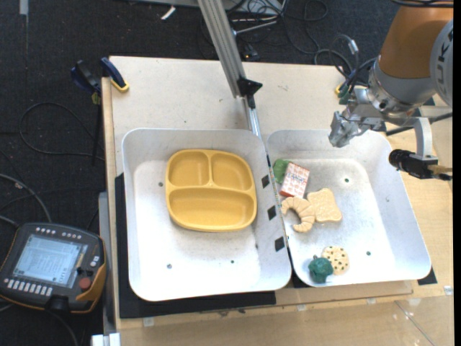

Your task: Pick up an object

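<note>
While the gripper hangs over the right bin's far rim, finger spread indiscernible, the carton, croissant, toast, cookie and broccoli lie inside; the left bin bears a tray.

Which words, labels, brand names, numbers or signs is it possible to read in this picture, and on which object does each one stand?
No text can be read.
Small red and white carton in the right bin: it has a printed face, too small and blurred to read.
Teach pendant on the floor at lower left: its screen and buttons are too blurred to read.
Yellow divided tray: no marking is visible.
</note>
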Motion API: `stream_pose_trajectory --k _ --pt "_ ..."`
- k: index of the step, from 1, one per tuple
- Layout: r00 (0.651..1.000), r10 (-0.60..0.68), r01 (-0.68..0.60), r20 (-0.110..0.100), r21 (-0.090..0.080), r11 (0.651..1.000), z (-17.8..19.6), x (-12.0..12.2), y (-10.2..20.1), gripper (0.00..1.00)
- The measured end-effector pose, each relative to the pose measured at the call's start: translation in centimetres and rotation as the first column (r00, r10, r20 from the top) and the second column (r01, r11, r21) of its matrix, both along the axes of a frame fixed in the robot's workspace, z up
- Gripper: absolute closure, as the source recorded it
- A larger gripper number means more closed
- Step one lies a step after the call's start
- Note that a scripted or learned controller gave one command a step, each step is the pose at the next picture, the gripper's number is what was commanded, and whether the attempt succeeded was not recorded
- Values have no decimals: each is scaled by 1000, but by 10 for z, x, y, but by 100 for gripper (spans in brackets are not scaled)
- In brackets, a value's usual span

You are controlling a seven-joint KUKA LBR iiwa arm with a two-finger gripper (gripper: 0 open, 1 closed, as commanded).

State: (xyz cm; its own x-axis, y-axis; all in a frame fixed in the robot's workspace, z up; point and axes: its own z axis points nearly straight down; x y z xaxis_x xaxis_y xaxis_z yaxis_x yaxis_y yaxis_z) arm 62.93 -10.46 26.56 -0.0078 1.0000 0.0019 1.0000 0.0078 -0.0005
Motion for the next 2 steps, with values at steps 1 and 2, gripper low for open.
stream_pose_trajectory --k 1,2 --pt "1000 0 0 0 0 1000 4 -12 51 100" --pt "1000 0 0 -3 0 1000 -15 -30 102 100"
